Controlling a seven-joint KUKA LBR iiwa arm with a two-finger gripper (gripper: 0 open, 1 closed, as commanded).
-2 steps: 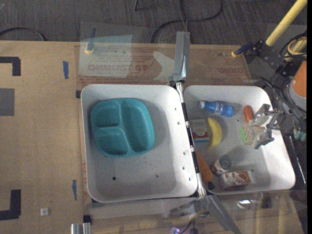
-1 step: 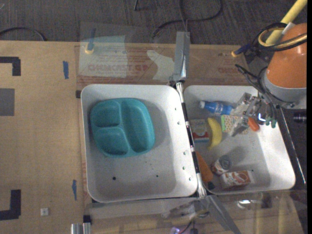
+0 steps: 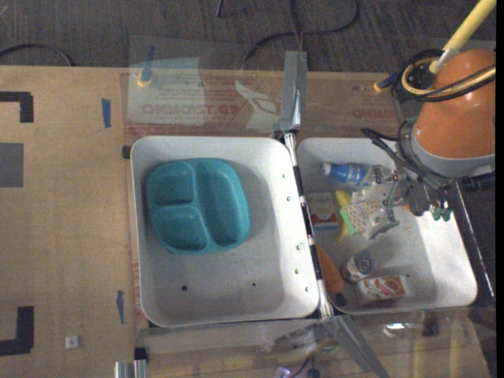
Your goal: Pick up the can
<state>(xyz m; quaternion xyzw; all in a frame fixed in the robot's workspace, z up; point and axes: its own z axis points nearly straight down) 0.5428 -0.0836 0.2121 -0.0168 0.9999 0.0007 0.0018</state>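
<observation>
Gripper point(image 3: 391, 205) above partly hidden can point(image 3: 360, 266)

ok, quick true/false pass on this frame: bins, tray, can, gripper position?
1. The teal divided tray lies in the left bin. True.
2. The can lies in the left bin. False: it is in the right bin, near its front.
3. The gripper is over the right bin. True, above the clutter near the bin's middle.
4. The blue-and-white bottle sits at the front edge of the right bin. False: it lies toward the back edge.
5. The can is held between the gripper's fingers. False: the can lies on the bin floor, apart from the gripper.
</observation>
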